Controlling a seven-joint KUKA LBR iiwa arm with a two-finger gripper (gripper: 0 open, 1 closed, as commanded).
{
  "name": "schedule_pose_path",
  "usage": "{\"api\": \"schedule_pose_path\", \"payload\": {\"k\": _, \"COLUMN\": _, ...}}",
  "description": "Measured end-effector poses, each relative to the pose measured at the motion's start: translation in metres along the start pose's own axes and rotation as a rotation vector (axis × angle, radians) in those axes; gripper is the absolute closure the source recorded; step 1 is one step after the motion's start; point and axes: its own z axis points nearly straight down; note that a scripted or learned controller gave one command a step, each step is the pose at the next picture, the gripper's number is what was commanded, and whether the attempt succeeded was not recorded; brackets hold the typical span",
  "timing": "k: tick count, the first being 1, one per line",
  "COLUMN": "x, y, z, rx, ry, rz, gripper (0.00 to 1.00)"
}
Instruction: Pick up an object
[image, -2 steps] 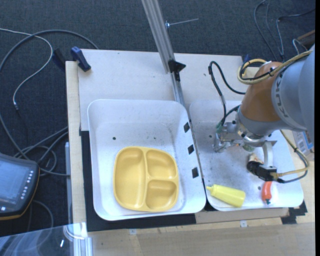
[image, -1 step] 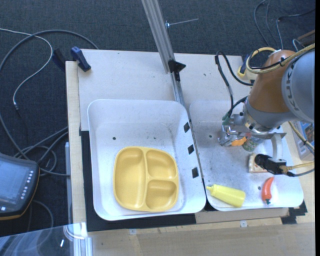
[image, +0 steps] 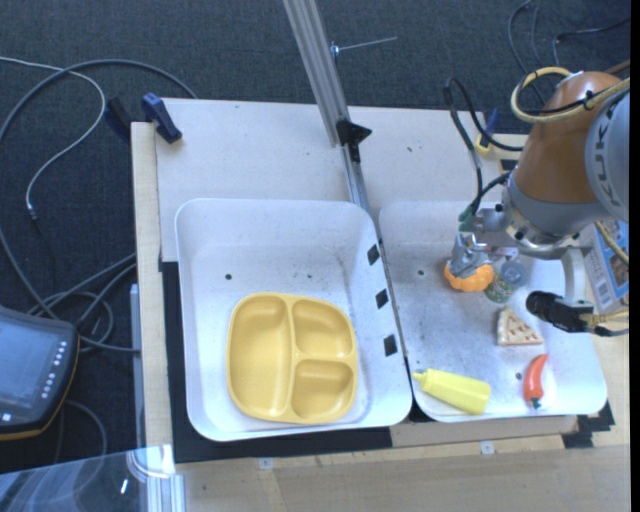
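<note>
- Bench (image: 250, 150): a pale board was seen from above, with two shallow white bins set side by side on it and a metal rail running down between them.
- Left bin (image: 200, 225): one yellow divided tray (image: 292, 357) (three compartments) was recorded lying flat in its near half.
- Right bin (image: 420, 300): four small objects were recorded in it.
- Orange object (image: 468, 277): a small rounded piece was noted in the far half of the right bin, directly under the gripper and touching or very nearly touching it (which of the two could not be told).
- Waffle-like triangle (image: 517, 329): a tan wedge was noted lying flat, nearer the camera than the orange object and apart from it.
- Red pepper-like piece (image: 536, 380): noted near the front right corner, just beside the triangle.
- Yellow block (image: 455, 390): an elongated piece was noted at the front edge, lying tilted.
- Gripper (image: 474, 262): it was positioned low over the orange object; whether its grip was closed or released could not be told.
- Arm (image: 570, 150): grey with an orange band, it was seen reaching in from the right.
</note>
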Motion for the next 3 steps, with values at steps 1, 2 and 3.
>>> {"api": "schedule_pose_path", "payload": {"k": 1, "x": 0.0, "y": 0.002, "z": -0.027, "rx": 0.001, "ry": 0.0, "rz": 0.0, "gripper": 1.0}}
{"api": "schedule_pose_path", "payload": {"k": 2, "x": 0.058, "y": -0.011, "z": -0.039, "rx": 0.008, "ry": 0.005, "rz": -0.006, "gripper": 1.0}}
{"api": "schedule_pose_path", "payload": {"k": 3, "x": 0.113, "y": -0.024, "z": -0.05, "rx": 0.009, "ry": 0.005, "rz": -0.006, "gripper": 1.0}}
